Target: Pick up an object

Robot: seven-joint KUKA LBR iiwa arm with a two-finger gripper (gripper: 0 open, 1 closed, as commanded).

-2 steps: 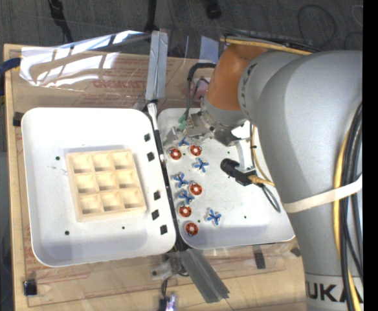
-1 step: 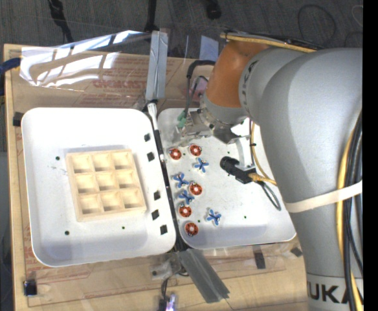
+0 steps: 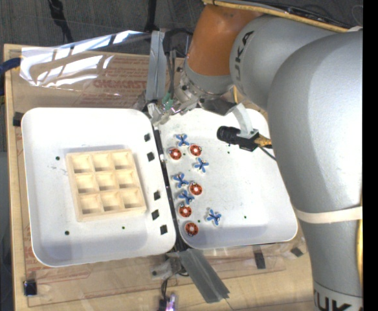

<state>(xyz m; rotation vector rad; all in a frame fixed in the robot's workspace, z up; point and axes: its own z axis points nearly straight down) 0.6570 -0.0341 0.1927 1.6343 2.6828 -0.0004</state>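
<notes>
Jaws (image 3: 165, 106) sit at the far left corner of the right bin (image 3: 266, 173), too blurred and small to tell whether they're parted or closed, and I can't tell if anything's held. Red rings (image 3: 175, 153) and blue crosses (image 3: 202, 165) lie scattered along that bin's left side. Left bin (image 3: 46, 225) carries a wooden grid tray (image 3: 105, 181).

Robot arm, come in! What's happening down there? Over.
Gripper at right bin's top-left corner, holding nothing seen. Red rings and blue crosses untouched. Wooden grid tray in left bin.
</notes>
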